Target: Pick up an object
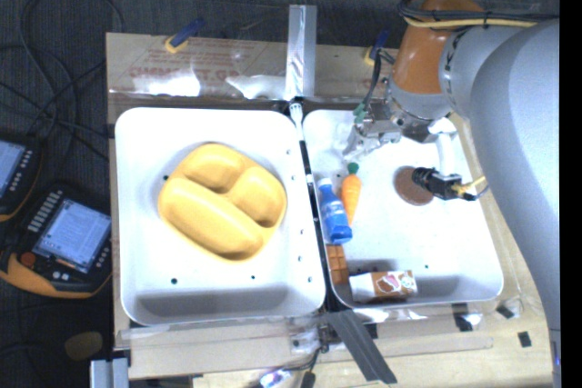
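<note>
The gripper (371,130) is low over the far left part of the right bin (473,241), just beyond the carrot (351,194); whether it is spread or closed cannot be told. The carrot lies beside a blue tube (332,212), with a brown disc (414,186) to its right and a small carton (386,284) at the near wall. A yellow bread form (221,200) sits in the left bin (136,277).

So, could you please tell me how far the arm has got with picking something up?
Nothing looks lifted yet. The gripper hangs low at the back of the right bin, just above the carrot. The carrot, blue bottle and carton all lie in the bin, so the whole grasp and lift remain.
</note>
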Robot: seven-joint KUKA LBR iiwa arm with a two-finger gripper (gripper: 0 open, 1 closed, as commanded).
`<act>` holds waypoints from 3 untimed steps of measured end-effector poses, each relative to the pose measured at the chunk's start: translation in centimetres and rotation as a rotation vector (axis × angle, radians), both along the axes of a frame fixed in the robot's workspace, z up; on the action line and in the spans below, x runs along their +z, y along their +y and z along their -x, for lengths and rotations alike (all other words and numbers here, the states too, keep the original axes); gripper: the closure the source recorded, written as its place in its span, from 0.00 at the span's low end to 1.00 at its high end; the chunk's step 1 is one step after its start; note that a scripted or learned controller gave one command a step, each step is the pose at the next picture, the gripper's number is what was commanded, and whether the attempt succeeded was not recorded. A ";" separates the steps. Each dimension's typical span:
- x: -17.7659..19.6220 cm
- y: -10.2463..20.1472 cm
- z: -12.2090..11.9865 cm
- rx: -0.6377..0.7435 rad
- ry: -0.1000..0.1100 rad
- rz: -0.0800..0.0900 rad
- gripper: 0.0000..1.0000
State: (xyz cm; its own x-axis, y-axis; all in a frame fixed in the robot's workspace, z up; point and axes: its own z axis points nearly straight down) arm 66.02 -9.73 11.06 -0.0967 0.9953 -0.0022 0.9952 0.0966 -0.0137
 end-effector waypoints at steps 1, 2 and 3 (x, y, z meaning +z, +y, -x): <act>0.0 0.0 0.0 0.000 0.000 0.000 0.00; -2.3 -0.3 1.5 -0.112 -0.019 -0.006 0.00; -1.5 -0.3 1.6 -0.112 -0.017 -0.005 1.00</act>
